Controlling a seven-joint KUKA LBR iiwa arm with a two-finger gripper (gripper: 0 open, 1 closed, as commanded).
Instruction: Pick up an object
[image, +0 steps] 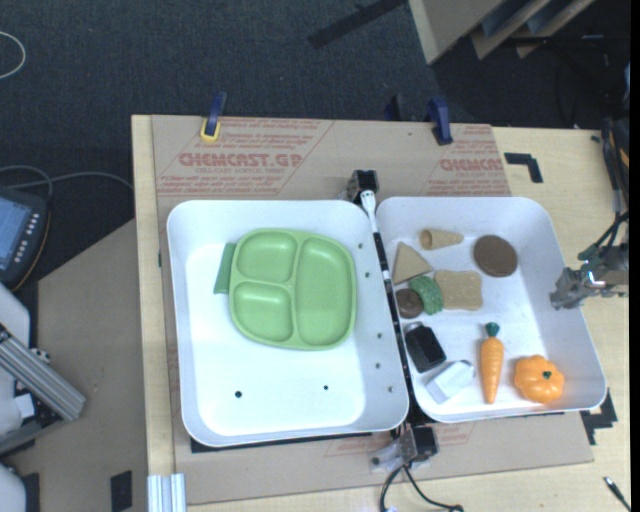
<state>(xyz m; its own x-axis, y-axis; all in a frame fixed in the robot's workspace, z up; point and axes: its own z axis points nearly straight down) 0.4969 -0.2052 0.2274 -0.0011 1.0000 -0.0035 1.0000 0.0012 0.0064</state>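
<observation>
Camera view: gripper well right of carrot.

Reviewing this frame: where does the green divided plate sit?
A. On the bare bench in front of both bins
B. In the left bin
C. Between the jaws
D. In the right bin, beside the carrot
B: the green divided plate lies flat inside the left bin, while the carrot and pumpkin lie in the right bin.
</observation>
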